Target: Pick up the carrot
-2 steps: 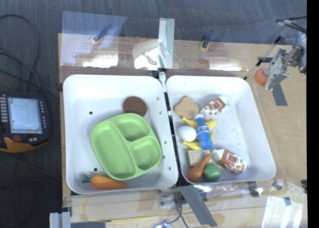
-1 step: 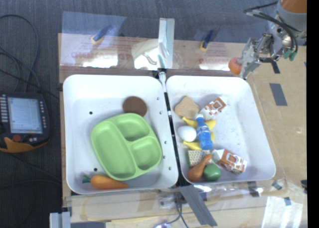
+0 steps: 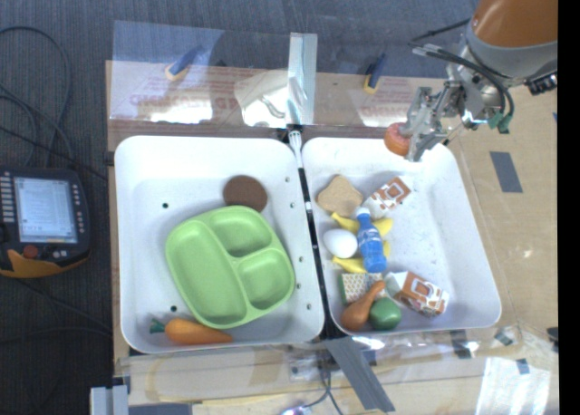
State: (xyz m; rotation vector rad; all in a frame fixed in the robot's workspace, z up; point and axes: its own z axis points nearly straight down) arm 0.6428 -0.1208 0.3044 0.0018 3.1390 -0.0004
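Currently I read the gripper (image 3: pixel 424 137) hovering above the right bin's (image 3: pixel 471 223) far rim, beside an orange-red fruit (image 3: pixel 396 139), well apart from the carrot (image 3: pixel 192 332); how far its jaws stand apart I cannot tell. One carrot lies in the left bin's (image 3: pixel 145 178) near corner, just beside one green divided plate (image 3: pixel 231 265). I count two bins on the table and one brown disc (image 3: pixel 246 191) beyond the plate, so the reach must cross to the other bin.
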